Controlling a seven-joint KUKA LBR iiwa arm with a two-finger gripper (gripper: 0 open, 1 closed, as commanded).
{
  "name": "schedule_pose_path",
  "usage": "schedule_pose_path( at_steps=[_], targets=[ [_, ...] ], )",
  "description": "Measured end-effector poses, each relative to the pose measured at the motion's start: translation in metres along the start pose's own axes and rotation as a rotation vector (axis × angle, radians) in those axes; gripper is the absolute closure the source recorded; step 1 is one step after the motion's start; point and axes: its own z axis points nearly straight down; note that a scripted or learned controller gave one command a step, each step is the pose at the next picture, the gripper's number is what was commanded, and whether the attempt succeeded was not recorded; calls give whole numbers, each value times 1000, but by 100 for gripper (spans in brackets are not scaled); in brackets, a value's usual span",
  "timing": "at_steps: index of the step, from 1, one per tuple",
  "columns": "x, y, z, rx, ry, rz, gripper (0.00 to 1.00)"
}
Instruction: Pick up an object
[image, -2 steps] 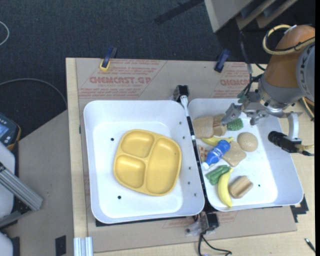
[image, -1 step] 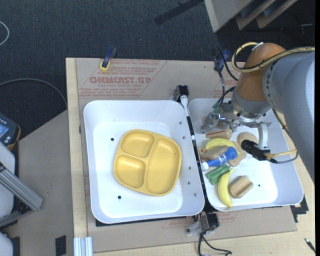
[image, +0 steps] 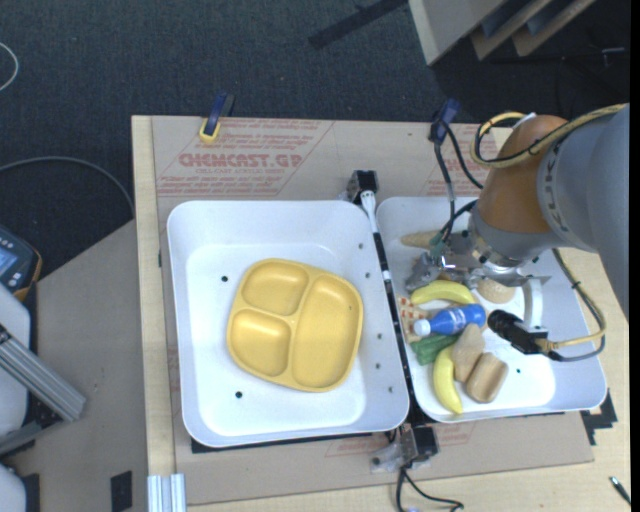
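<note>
- The robot's metal gripper (image: 440, 268) hangs at the end of the grey arm with the orange band (image: 515, 195). It is low over the upper part of the right-hand bin, right of centre in the frame. Whether it is released or clenched cannot be told from this angle.
- At the upper left of the bench, a small yellow and blue clamp (image: 212, 120) sits on the edge of a brown cardboard sheet with red printing (image: 240, 160). The sheet lies under both bins.
- The shallow white left bin (image: 200, 260) takes up the middle of the frame. A yellow plastic plate with three compartments (image: 295, 322) lies flat near its centre.
- The shallow white right bin (image: 570, 370) stands just beside it, and the loose objects to pick from are heaped in its left half.
- Near that bin's left wall lie a small orange and white patterned item (image: 410, 310), too small to identify, and below it a dark green thing (image: 430, 349).
- A flat beige piece (image: 420, 240) lies toward the bin's upper left, just beside the gripper.
- A short yellow banana (image: 445, 293) curves just below the gripper. Beneath it a small blue plastic bottle with a white end (image: 455, 320) lies on its side.
- A longer yellow banana (image: 445, 382) lies toward the bin's lower edge.
- To its right, a pale tan potato-shaped lump (image: 467, 347) touches a brown bread-like roll (image: 487, 377).
- A pale round disc (image: 495, 290) lies close under the wrist.
</note>
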Motion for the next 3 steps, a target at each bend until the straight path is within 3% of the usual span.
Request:
schedule_pose_path(
  at_steps=[1,2,3],
  targets=[
    [0,2,-11,-5,-1,0,100],
    [114,-28,-105,-14,5,-13,100],
    [138,-95,-193,-12,2,-6,100]
  ],
)
